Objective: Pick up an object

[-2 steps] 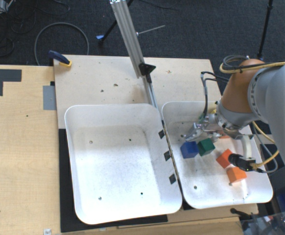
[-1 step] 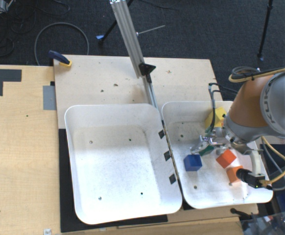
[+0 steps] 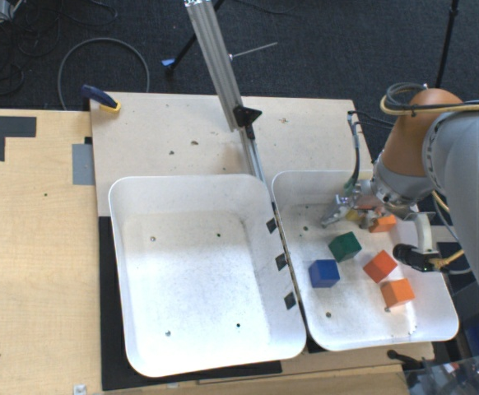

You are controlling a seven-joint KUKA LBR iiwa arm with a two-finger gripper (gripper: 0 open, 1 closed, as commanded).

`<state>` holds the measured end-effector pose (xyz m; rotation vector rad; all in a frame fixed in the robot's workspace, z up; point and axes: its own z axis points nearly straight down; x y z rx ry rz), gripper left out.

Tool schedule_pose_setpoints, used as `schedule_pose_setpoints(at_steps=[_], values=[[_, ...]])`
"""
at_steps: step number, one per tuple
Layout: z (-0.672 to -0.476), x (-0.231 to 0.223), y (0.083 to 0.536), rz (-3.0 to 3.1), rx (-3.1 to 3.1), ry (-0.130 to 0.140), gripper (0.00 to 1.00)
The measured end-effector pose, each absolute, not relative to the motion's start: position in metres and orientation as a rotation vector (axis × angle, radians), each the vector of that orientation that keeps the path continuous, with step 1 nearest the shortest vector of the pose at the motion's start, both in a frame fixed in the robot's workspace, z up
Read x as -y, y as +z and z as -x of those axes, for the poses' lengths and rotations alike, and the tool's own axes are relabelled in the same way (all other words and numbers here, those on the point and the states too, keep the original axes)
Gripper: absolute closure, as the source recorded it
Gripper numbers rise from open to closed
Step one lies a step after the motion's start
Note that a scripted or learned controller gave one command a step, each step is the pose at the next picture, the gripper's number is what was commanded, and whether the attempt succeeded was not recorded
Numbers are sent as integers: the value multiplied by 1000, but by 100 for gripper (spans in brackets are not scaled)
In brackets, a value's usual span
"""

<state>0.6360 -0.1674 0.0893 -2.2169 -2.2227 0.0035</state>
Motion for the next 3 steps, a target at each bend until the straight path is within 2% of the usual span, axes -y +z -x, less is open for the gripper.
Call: schedule_pose_setpoints(at_steps=[1,2,3], values=[[-566,153,92,2220,2222,0,0],[-566,155,101,2223,2217,0,100],[-560,138,109,2218,2219,3,100]])
